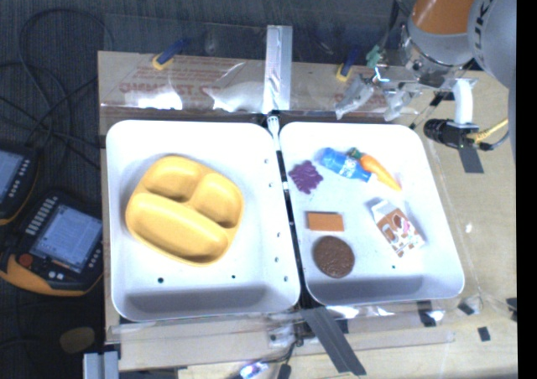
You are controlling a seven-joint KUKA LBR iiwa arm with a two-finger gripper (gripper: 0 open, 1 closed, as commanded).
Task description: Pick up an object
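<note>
A dark carpeted floor surrounds the bench, with cables and a handheld control pendant lying off to the left. On the bench, two shallow white bins sit side by side, touching along a central divider, so anything taken from one could be carried a short way to the other.

The left bin holds one large yellow moulded piece, shaped like a loaf in three lobes, resting near the middle. The right bin holds the smaller candidates for the pick: a purple grape cluster near the divider, a blue item touching a carrot toward the far wall, an orange block in the middle, a brown disc just below it, and a small printed carton tilted on the right. Most lie apart from one another, which should leave room for a top-down grasp; the blue item and carrot look harder to separate.

The arm is parked beyond the far edge of the right bin, high and clear of the contents. The gripper hangs over the bin's far rim, well apart from every object; I cannot tell how it is set, and nothing is held. The pick has not yet begun.
</note>
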